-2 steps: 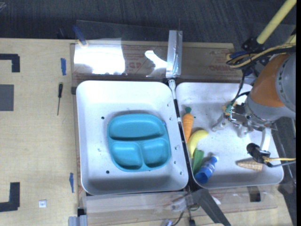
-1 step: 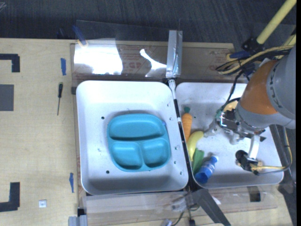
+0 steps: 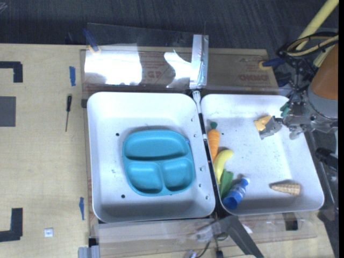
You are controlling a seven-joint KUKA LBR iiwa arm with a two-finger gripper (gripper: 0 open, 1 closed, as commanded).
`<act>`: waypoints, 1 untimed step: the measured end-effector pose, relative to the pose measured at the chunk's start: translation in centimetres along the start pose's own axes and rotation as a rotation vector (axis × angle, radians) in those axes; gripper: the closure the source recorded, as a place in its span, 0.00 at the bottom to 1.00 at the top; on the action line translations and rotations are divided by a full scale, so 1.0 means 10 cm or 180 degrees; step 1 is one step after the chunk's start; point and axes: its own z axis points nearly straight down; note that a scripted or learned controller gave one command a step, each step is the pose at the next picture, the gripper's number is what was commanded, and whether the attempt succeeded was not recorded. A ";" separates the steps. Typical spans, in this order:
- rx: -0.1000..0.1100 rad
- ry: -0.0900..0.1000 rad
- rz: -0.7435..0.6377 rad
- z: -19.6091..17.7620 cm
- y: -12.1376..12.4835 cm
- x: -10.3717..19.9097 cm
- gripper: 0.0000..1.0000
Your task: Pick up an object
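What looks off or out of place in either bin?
Nothing spilled or broken. In the right bin, the carrot, banana, a green item and the blue bottle are crowded against the left wall, some overlapping. The blue divided tray lies flat in the left bin. The end effector is beside a small yellow piece.

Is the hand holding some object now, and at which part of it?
It cannot be told. The hand is right beside a small yellow piece in the right bin, but no grasp is clearly visible.

This looks like a robotics lab. Two white bins (image 3: 102, 144) sit on a taped wooden bench (image 3: 37, 144). Cables (image 3: 301, 44) hang nearby.
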 end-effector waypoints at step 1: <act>-0.0009 -0.0001 0.0368 0.93 0.55 -0.14 0.00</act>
